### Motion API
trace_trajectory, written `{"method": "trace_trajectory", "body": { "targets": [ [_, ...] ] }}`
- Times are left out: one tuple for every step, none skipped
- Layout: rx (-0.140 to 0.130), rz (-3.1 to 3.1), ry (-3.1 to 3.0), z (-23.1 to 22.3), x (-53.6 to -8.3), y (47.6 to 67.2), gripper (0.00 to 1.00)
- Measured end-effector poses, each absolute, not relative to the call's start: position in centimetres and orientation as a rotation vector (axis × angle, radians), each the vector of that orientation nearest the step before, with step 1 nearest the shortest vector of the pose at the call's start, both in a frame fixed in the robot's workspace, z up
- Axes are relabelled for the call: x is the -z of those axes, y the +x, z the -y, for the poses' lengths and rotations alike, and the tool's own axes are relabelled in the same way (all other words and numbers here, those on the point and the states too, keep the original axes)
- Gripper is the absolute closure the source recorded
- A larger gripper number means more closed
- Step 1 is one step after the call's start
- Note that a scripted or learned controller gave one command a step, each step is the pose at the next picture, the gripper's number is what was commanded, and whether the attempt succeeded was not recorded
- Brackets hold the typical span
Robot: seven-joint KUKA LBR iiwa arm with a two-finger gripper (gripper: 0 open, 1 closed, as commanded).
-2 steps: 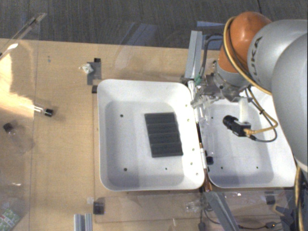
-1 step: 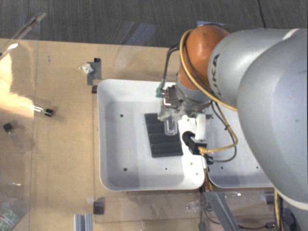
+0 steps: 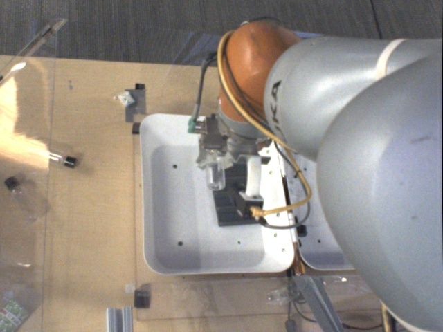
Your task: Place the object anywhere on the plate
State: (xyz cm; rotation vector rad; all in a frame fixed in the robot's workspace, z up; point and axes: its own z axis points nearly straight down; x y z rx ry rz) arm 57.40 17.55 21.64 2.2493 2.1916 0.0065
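Observation:
My gripper (image 3: 234, 180) hangs low over the right half of the left white bin (image 3: 173, 247). Its two fingers stand apart, a pale translucent one (image 3: 216, 175) on the left and a white one (image 3: 253, 178) on the right. Under and between them lies a flat, dark, roughly rectangular piece (image 3: 232, 209) on the bin floor. I cannot tell whether this is the plate or the object, and the fingers do not clasp it. The wrist and the orange band (image 3: 252, 54) hide the bin's far right side.
The grey arm covers most of the right bin, of which a corner (image 3: 322, 258) shows. On the wooden bench to the left lie a small vial (image 3: 62, 160), a black cap (image 3: 10, 183) and small black blocks (image 3: 140, 88) (image 3: 142, 296) near the bin's corners.

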Motion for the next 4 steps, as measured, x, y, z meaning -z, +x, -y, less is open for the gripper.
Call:
{"method": "trace_trajectory", "body": {
  "targets": [
    [-0.003,-2.115,2.323,-23.6,-17.0,50.2,1.00],
    [-0.002,-2.116,2.323,-16.6,-12.1,48.7,1.00],
    [-0.006,-2.405,2.019,-21.6,-14.0,56.1,1.00],
    [-0.006,-2.878,1.250,-21.7,-21.1,59.4,1.00]
  ]
}}
